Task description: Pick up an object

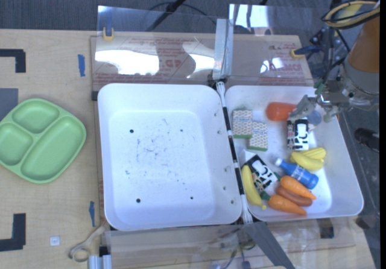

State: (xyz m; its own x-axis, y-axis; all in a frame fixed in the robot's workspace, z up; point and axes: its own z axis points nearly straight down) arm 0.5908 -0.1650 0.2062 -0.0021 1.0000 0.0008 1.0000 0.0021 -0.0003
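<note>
My gripper (315, 110) hangs over the back right part of the right bin (345, 192), fingers spread apart and nothing between them. Just below its left finger (303, 105) stands a black-and-white patterned item (298, 134). An orange-red object (278, 111) lies to the gripper's left. A yellow banana-shaped toy (309, 156), a blue bottle (297, 171) and two orange carrots (295, 186) lie nearer the front. Two green-checked blocks (249, 128), another black-and-white item (262, 175) and a second yellow banana (249, 186) sit along the bin's left side.
The left bin (163, 147) adjoins the right one at a shared middle wall. A green divided plate (39, 139) rests on the bench at far left. Clear panels stand behind both bins. Cables and the arm's body crowd the upper right.
</note>
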